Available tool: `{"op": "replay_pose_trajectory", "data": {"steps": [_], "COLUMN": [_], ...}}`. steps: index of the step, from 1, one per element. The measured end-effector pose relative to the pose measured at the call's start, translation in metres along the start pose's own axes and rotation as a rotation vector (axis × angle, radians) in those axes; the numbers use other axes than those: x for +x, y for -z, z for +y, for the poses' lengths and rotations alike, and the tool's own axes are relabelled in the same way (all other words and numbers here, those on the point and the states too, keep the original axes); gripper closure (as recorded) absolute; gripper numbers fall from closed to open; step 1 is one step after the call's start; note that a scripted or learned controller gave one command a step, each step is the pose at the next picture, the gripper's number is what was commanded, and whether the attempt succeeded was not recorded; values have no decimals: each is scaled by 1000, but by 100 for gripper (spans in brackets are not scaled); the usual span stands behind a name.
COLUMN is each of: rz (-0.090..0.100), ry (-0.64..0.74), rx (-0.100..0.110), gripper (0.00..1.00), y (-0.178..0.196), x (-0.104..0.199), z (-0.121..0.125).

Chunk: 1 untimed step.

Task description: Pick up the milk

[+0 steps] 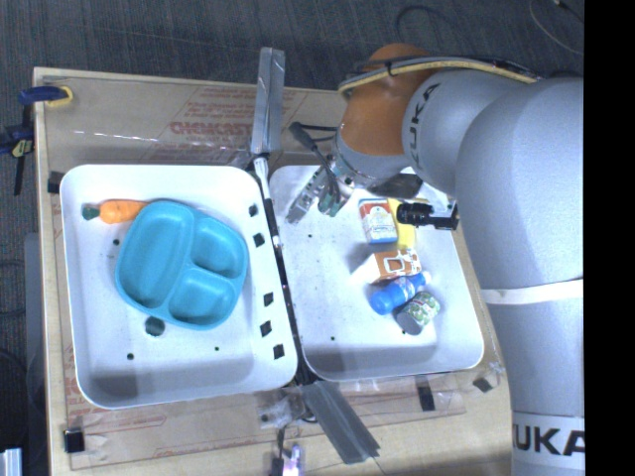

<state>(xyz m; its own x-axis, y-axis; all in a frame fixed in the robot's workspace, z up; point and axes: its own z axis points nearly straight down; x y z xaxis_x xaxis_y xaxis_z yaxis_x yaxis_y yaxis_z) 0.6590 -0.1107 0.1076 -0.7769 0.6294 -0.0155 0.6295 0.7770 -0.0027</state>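
In the right bin (332, 305), the gripper (316, 198) hangs with fingers apart and empty, the milk carton (378, 221) lying near toward the view's right, lengthwise top to bottom.

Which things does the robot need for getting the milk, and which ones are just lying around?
For the job:
milk carton, in the right bin
gripper, over the same bin, apart from the carton

Just lying about:
blue plate and carrot, in the left bin
orange box, blue bottle and green can, in the right bin
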Motion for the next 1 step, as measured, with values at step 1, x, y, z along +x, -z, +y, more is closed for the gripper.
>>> {"op": "replay_pose_trajectory", "data": {"steps": [1], "rz": [11], "ry": [-205], "rx": [1], "gripper": [100], "y": [-14], "x": [53], "z": [-32]}}
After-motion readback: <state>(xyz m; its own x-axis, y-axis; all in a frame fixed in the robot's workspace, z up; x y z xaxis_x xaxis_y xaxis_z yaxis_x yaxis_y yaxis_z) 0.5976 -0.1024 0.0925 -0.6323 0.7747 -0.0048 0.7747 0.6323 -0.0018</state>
